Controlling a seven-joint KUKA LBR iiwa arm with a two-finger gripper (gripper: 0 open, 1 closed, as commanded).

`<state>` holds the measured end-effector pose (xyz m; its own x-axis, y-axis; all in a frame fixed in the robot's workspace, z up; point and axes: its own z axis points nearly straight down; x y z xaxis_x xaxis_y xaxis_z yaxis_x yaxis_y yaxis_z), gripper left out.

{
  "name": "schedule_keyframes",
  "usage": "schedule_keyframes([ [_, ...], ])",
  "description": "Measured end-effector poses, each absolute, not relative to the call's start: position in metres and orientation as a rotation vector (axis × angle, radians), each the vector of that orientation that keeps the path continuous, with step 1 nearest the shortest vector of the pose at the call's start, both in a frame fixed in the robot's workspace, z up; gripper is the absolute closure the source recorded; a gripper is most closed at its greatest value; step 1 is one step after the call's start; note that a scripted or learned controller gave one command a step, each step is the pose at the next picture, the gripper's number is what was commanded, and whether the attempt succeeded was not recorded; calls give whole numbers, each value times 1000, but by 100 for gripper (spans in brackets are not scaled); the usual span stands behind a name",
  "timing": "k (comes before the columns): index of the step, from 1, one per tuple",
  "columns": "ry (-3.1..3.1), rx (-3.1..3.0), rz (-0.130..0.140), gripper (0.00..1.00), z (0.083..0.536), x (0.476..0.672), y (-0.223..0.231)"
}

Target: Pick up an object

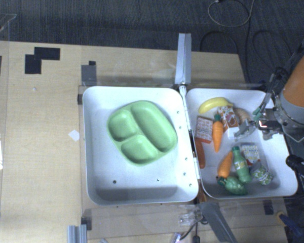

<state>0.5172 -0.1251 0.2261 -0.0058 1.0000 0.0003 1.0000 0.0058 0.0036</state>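
A pale wooden bench (35, 151) carries two white bins. The left bin (99, 186) holds a green divided plate (142, 131) with bare floor all around it. The right bin (289, 186) is crowded: a banana (215, 104) at the far wall, two carrots (218, 135), a green bottle (240, 165), a clear packet (251, 153) and leafy greens (235, 186), lying close together. The gripper (248, 127) hangs over this bin's right half, near a small wrapped item; whether its fingers are parted I cannot tell, as they blur together. Beyond the bench lies dark carpet (116, 9) with cables (233, 11).
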Motion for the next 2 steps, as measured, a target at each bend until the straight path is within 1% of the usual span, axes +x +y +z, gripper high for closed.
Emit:
schedule_keyframes([
  [1,2308,2117,11,0,91,562,-121],
  [2,2134,2296,0,0,101,562,-97],
])
